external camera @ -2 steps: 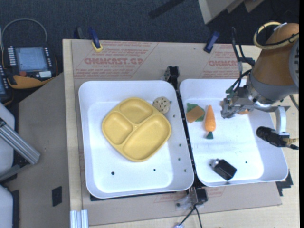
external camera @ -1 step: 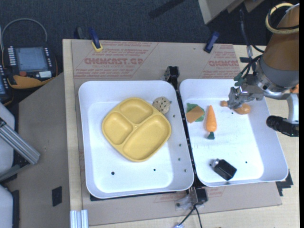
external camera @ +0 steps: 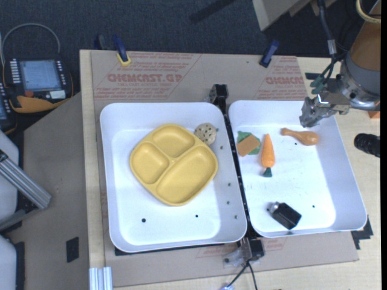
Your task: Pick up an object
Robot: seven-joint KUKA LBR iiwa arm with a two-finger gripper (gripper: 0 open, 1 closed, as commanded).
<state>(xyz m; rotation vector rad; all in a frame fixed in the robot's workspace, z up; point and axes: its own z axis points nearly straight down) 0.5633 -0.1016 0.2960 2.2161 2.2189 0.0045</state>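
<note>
White plastic makes up both bins, and the right bin (external camera: 344, 174) has four small things in it. The gripper (external camera: 309, 115) hangs over the far side of this bin, near its back wall, and I cannot tell how its tips stand, because they look like one dark grey lump from this angle. Nothing is seen between them.

The closest thing is a tan toy drumstick (external camera: 300, 136), which lies just below the gripper, with its thin end toward the middle of the bin. I judge it as the likely target. An orange toy carrot (external camera: 267, 152) lies a bit further left, and beside it a small orange and green toy piece (external camera: 247, 144). A black block (external camera: 285, 215) sits near the front edge, well apart. In the left bin (external camera: 121, 222) there is a yellow divided plate (external camera: 173, 163) with a speckled ball (external camera: 207, 133) touching its far rim.

What can go wrong: the drumstick is rounded and smooth, so it may slip out or roll away when the gripper closes off its centre. Also the gripper is near the bin wall, so a descent there could hit the rim.
</note>
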